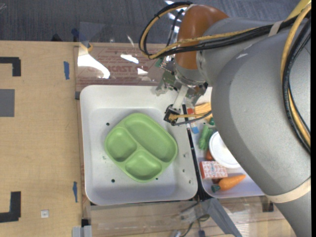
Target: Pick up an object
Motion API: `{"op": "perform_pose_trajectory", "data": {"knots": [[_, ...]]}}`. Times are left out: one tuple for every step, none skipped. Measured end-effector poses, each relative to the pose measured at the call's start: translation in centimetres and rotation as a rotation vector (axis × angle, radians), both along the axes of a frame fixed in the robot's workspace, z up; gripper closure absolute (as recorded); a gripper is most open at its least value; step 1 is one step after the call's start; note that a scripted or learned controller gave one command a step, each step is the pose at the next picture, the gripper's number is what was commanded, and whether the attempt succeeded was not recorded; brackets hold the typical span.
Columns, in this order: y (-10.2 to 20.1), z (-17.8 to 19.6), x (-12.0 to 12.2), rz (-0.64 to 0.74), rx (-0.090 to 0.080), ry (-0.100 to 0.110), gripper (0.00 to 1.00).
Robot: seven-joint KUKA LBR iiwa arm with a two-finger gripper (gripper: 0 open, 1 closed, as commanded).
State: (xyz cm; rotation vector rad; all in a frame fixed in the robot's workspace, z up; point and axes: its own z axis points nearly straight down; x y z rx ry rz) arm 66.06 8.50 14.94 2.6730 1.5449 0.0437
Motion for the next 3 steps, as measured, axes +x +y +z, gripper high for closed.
{"op": "perform_pose_trajectory", "data": {"knots": [[-1.9, 1.5, 0.2, -0.019, -0.024, 0.001, 1.0], [-0.2, 0.8, -0.1, -0.001, -0.006, 0.006, 0.0], [-0.3, -1.9, 0.1, -0.148, -0.008, 0.009, 0.0]]}}
